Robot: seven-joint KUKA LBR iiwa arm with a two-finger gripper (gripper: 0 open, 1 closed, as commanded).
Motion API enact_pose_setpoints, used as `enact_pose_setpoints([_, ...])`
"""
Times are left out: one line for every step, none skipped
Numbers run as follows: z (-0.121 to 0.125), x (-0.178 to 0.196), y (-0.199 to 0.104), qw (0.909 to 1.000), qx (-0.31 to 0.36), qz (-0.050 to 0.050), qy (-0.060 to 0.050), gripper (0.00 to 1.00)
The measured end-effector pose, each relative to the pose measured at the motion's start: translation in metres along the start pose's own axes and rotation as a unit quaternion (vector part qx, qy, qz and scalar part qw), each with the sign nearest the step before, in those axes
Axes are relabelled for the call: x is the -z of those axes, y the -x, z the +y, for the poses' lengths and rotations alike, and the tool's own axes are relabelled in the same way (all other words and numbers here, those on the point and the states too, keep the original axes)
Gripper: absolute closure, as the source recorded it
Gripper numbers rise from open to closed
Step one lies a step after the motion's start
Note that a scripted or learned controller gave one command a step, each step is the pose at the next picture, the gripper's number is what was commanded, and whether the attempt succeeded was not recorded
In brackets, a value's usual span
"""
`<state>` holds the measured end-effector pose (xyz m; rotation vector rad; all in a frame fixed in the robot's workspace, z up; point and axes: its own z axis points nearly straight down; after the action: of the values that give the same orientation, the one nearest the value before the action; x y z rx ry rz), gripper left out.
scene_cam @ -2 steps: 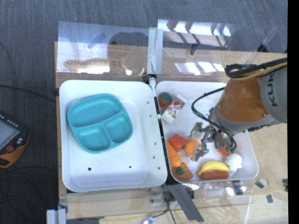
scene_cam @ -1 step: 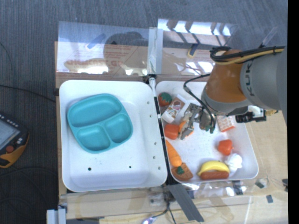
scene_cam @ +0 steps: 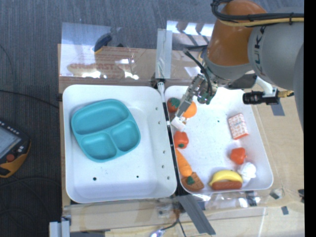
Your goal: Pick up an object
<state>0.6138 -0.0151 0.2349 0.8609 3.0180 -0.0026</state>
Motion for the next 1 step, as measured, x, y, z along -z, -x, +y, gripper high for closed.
enact_pose_setpoints([-0.0303, -0.0476, -0.1157, 0.9973, -0.073, 0.003, -0.001, 1.00])
